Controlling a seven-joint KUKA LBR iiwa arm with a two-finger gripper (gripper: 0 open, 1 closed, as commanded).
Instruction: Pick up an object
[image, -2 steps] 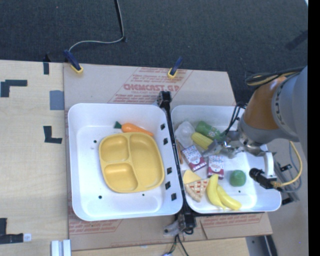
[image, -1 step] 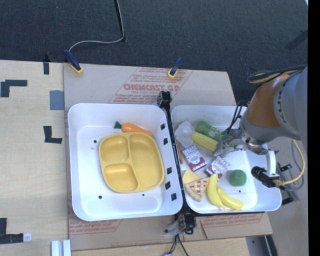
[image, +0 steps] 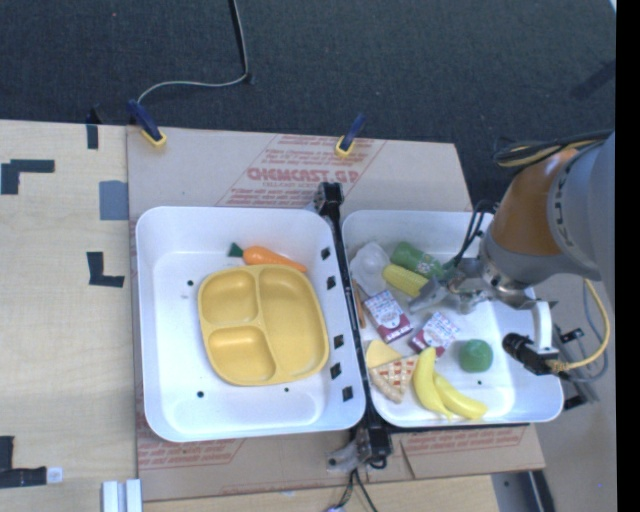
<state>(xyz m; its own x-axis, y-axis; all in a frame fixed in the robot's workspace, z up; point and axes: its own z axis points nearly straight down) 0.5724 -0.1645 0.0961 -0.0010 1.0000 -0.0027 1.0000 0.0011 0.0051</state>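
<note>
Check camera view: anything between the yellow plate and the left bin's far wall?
Yes: a toy carrot lies between the yellow plate and the left bin far wall.

Arm (image: 560, 215): it comes in from the right edge of the view and slants down toward the left, so its tip is over the right half of the picture.
Arm colour: the outer shell is grey, and a wide orange band (image: 520, 205) goes around it just above the wrist.
Wrist (image: 500, 265): a grey rounded part below the orange band, turned to the left and a little downward.
Gripper (image: 438, 292): it sticks out to the left from the wrist, low and slanted, made of dark grey metal parts.
Fingers: they are too small and dark to say how they stand.
Cables: thin dark and yellow lines run along the arm's right side.
</note>
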